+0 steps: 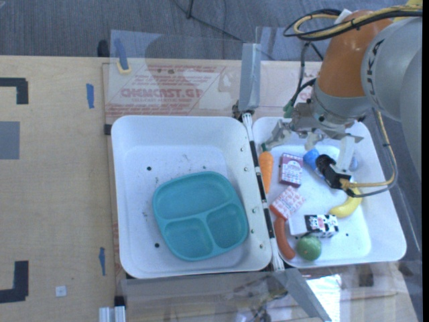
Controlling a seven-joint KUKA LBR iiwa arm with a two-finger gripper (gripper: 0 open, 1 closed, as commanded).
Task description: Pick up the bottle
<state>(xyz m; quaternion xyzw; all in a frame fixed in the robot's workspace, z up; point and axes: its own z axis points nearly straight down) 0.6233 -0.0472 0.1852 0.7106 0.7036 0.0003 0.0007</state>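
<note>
My gripper (298, 136) hangs low over the back of the right bin (382, 240), under the orange-banded wrist. Just below it lies a small blue rounded thing (310, 157), which looks like part of the bottle; the rest is hidden by the gripper. Whether the gripper touches it I cannot tell. Nothing shows clearly between the fingers.
The right bin also holds an orange carrot (266, 170), two pink patterned boxes (291, 169) (287, 202), a banana (346, 207), a black-and-white toy (322, 225), a green ball (309, 247) and a red sausage (283, 239). A teal divided plate (200, 215) lies in the left bin (134, 146).
</note>
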